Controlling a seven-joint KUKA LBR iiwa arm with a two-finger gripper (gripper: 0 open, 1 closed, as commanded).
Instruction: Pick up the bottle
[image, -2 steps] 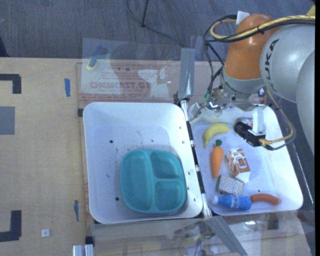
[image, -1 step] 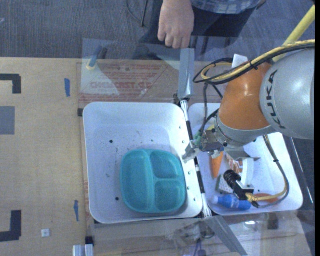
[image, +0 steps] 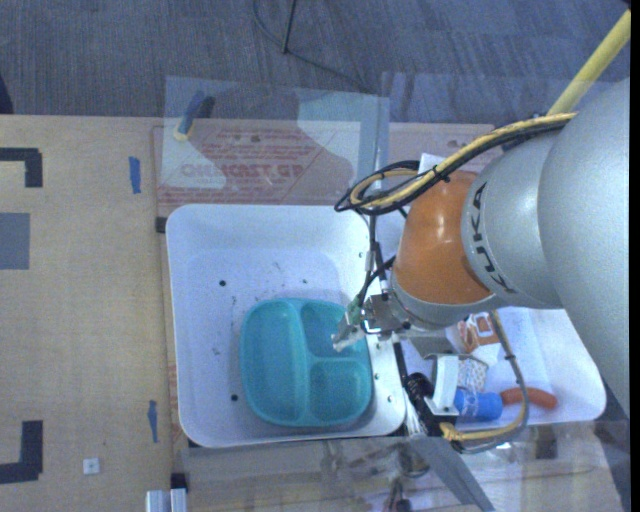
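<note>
We are looking down on a bench (image: 80, 330) carrying two white bins, and our arm (image: 560, 200) is reaching in from three o'clock, its orange band (image: 440, 250) covering the seam between them. The gripper (image: 352, 325) is hanging over the left bin (image: 200, 300), at the three o'clock edge of a teal divided tray (image: 290, 365); whether it is wide, narrow or holding something, we cannot tell, since the wrist is hiding most of it. The bottle (image: 478, 404), blue with a white label, is lying on its side in the right bin (image: 580, 390) at about five o'clock from the wrist, just beside an orange carrot-like toy (image: 530, 398) and a small printed packet (image: 480, 332). To do this step well, we judge we should be moving across the divider toward the bottle, lining up across its narrow body, and descending clear of the toy and the cables (image: 500, 425) draped near it.
</note>
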